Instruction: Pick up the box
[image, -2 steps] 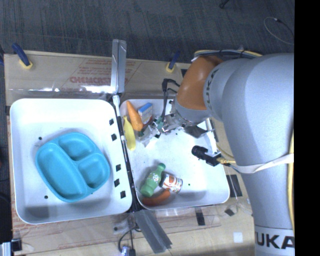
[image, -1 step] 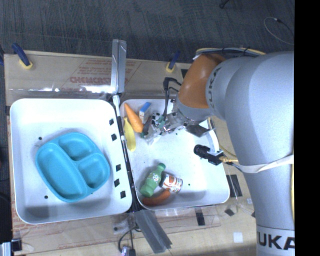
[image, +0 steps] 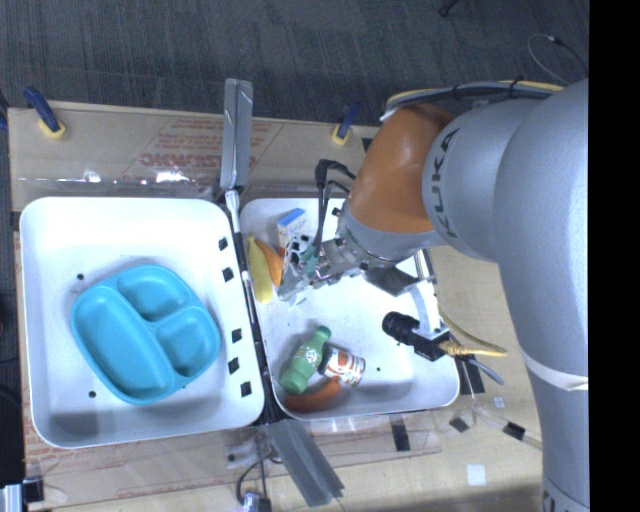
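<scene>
The left bin (image: 40, 300) holds a smooth blue divided tray (image: 145, 330). The right bin (image: 420, 395) holds the box (image: 292, 228) (far corner, just beside the tool (image: 300, 268)), a green bottle (image: 303, 362) and a can (image: 345, 367). Tool state: cannot tell.

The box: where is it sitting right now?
The box is in the right bin, near its far left corner, just beyond the yellow item and close beside the gripper, which hangs just to its near side.
</scene>
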